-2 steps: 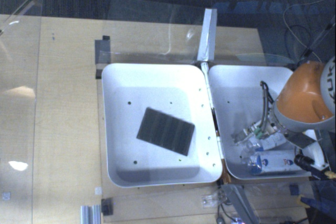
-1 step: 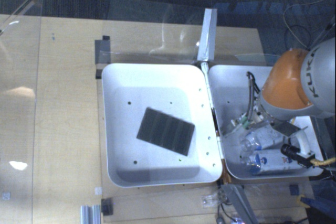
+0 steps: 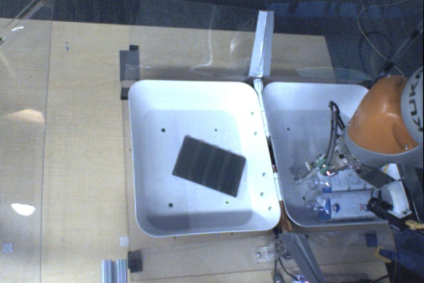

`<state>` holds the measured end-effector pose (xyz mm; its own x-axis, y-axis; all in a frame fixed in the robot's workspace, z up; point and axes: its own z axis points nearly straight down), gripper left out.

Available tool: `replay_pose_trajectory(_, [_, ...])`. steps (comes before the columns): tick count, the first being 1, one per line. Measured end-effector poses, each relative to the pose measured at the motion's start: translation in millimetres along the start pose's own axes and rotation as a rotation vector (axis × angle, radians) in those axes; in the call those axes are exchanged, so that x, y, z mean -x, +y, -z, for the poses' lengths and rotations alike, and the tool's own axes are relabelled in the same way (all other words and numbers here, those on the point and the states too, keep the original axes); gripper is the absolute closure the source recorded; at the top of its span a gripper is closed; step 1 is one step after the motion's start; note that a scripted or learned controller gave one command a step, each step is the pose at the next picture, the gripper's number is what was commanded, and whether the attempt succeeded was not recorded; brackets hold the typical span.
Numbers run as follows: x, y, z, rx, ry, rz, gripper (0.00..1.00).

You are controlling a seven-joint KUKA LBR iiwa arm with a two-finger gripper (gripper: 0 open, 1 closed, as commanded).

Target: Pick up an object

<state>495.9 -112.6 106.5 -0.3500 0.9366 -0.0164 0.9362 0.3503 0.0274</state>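
arm (image 3: 387, 119): reaching in from the right, grey body with orange band sitting over the right bin, hiding much of that bin's right half

gripper (image 3: 319, 172): hanging low inside the right bin, near its middle-lower floor; metal parts and wires cluttering the tip

gripper state: cannot tell, tip too small and tangled with cabling and glare to read

holding: nothing seen between the tool's ends; not claiming a grasp

touching: tip appearing to be at or just above the small items on the bin floor; contact not readable

right bin (image 3: 291, 109): shallow white tray, sitting just beside the left bin, the two rims touching along the middle divider

small blue item (image 3: 323, 209): lying on the right bin floor near its front edge, just below the gripper; blurry, shape unclear

clear tube-like item (image 3: 344, 195): lying roughly flat across the lower right bin floor, beside the blue item; partly under the arm's shadow

left bin (image 3: 152, 96): shallow white tray, well apart from the gripper

dark rectangular pad (image 3: 209, 166): lying flat in the left bin, near the centre, rotated at a slant, ribbed dark surface, not touching any wall

bench (image 3: 66, 142): light wood top, carrying both bins
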Motion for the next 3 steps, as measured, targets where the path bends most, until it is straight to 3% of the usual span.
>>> replay_pose_trajectory(1, [20.5,23.0,44.8,-0.022,0.013,-0.084,0.00])
replay_pose_trajectory(2, [20.2,-1.3,-9.5,0.014,-0.005,-0.070,0.00])
replay_pose_trajectory(3, [-7.6,17.2,-16.2,-0.010,0.006,-0.021,0.00])
